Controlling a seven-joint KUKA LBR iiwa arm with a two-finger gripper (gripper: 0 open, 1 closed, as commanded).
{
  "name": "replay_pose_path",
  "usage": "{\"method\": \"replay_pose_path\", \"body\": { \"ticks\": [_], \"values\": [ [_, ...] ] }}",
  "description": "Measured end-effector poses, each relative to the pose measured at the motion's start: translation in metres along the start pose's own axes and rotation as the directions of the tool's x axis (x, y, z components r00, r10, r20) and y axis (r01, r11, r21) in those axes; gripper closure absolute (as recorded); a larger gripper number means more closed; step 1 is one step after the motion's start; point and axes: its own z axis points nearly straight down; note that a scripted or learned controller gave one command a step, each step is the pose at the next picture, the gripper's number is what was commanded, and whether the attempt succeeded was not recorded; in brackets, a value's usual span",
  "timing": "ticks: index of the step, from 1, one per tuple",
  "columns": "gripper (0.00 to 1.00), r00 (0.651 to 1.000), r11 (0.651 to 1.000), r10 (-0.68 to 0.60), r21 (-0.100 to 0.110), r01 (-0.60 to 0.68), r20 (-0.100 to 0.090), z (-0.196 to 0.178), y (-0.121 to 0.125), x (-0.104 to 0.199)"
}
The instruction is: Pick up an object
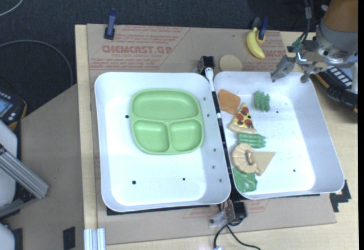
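Nearest the lens: cable and clip (230,215) at the desk (57,129) bottom edge, partly cut off. Arm cropped at upper right, only wrist and pincer (291,70) visible. Pincer fingers spread open, nothing between them, hovering over the top edge of the right bin (318,146). Left bin (114,175): green divided tray (166,121). Right bin, along its left side: orange slab (228,100), pizza slice (243,118), green pods (250,140), tan pieces (250,158), green leaf (244,182), overlapping, hard to separate. Green broccoli-like piece (261,100) sits apart, upper middle. Banana (255,44) and tan disc (230,63) lie outside on cardboard above the bins.
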Motion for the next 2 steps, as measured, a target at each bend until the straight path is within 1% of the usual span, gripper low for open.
{"method": "replay_pose_path", "body": {
  "ticks": [1, 2],
  "values": [
    [0.00, 1.000, 1.000, 0.002, 0.004, -0.002, -0.003, 0.120, -0.043, 0.032],
    [0.00, 1.000, 1.000, -0.008, -0.009, 0.008, -0.004, 0.009, -0.082, 0.119]
  ]
}}
